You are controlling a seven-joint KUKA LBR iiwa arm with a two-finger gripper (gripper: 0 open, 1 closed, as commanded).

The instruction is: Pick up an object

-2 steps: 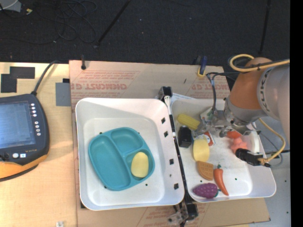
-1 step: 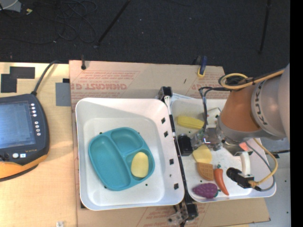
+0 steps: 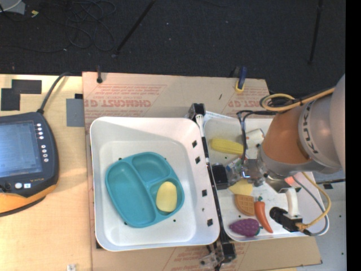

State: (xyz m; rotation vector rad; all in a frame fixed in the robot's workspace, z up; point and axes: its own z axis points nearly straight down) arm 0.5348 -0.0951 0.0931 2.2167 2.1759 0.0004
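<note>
The right bin (image 3: pixel 307 230) holds a yellow corn cob (image 3: pixel 227 146) at the back. In front of it lie a yellow wedge (image 3: pixel 241 188), a tan round biscuit (image 3: pixel 244 205), an orange carrot (image 3: pixel 262 215) and a purple grape bunch (image 3: pixel 244 227). A small black block (image 3: pixel 219 176) sits by the bin's left wall. My gripper (image 3: pixel 246 171) is down in this bin, just above the yellow wedge and right of the black block, mostly hidden under the orange-banded wrist. Nothing is visibly held.
The left bin (image 3: pixel 113 134) carries a teal divided plate (image 3: pixel 132 191) with a pale yellow lemon-like object (image 3: pixel 166 197) in its right compartment. A black divider (image 3: pixel 204 168) runs between the bins. A tablet-like pendant (image 3: pixel 25 151) lies off the bench at left.
</note>
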